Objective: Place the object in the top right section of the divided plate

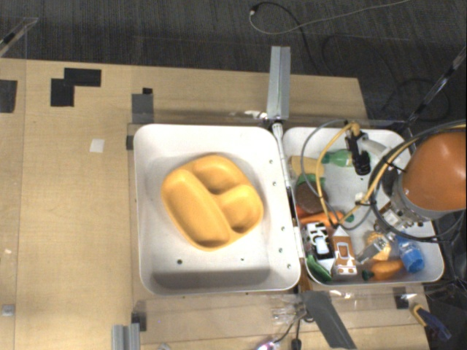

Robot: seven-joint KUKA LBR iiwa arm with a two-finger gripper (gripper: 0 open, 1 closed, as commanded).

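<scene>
A yellow divided plate point(210, 199) with three sections lies in the left white bin point(157, 268); all three sections hold nothing. My gripper point(379, 245) is low in the right bin point(434, 272), near its front right corner, under the arm's orange band point(436, 170). It hangs just above a cluster of small objects: a blue piece point(412, 257), an orange carrot-like piece point(385, 269) and a brown-and-white box point(344, 258). Cables and the wrist hide what lies directly beneath it.
Further items fill the right bin: a green bottle point(338, 158), a brown object point(306, 194), an orange piece point(318, 219) and a black-and-green object point(319, 241). A metal post point(278, 86) stands behind the wall between the bins. Yellow and black cables loop over the right bin.
</scene>
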